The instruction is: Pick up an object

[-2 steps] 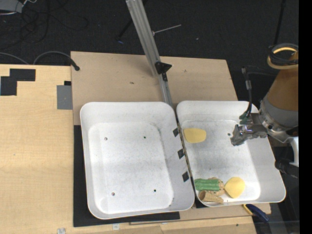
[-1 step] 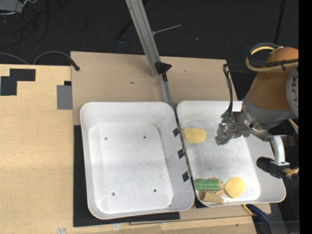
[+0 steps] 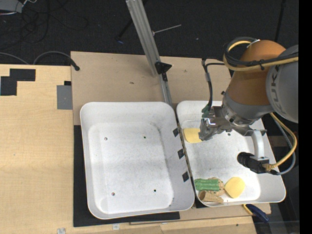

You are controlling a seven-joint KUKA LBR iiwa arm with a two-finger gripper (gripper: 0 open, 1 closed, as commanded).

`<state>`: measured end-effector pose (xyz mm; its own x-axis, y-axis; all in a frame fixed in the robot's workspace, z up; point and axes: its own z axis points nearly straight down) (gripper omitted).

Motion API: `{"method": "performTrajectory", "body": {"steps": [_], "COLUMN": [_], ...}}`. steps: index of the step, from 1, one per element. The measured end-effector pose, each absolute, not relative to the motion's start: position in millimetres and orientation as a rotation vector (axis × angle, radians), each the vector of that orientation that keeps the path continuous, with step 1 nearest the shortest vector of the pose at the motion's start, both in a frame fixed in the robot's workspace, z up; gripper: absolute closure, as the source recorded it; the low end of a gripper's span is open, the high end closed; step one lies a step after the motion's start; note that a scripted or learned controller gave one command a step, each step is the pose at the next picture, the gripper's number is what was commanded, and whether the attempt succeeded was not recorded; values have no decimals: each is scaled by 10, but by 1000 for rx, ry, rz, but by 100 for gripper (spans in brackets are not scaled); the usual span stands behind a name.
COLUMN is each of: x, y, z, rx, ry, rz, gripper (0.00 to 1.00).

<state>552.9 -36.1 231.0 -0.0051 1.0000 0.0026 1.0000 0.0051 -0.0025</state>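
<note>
My gripper (image 3: 206, 128) hangs over the left part of the right bin (image 3: 220, 152), right beside a pale yellow block (image 3: 192, 135) that lies against the bin's left wall. The fingertips sit at the block's right edge, and I cannot make out whether they touch it. At the bin's front edge lie a green ridged object (image 3: 207, 184), a round yellow object (image 3: 235, 187) and a small tan piece (image 3: 212, 196).
The left bin (image 3: 129, 157) stands beside the right one, with black clips along the shared wall. A slanted metal rail (image 3: 146, 38) rises behind the bins. A black fitting with yellow cable (image 3: 253, 162) hangs over the right bin's right side.
</note>
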Motion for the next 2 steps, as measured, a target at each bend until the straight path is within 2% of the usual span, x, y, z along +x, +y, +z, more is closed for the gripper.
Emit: {"method": "performTrajectory", "body": {"steps": [1, 2], "x": [5627, 5858], "y": [78, 545], "z": [2321, 2208], "rx": [-2216, -2215], "ry": [-2223, -2224], "rz": [1, 2], "gripper": [100, 100]}}
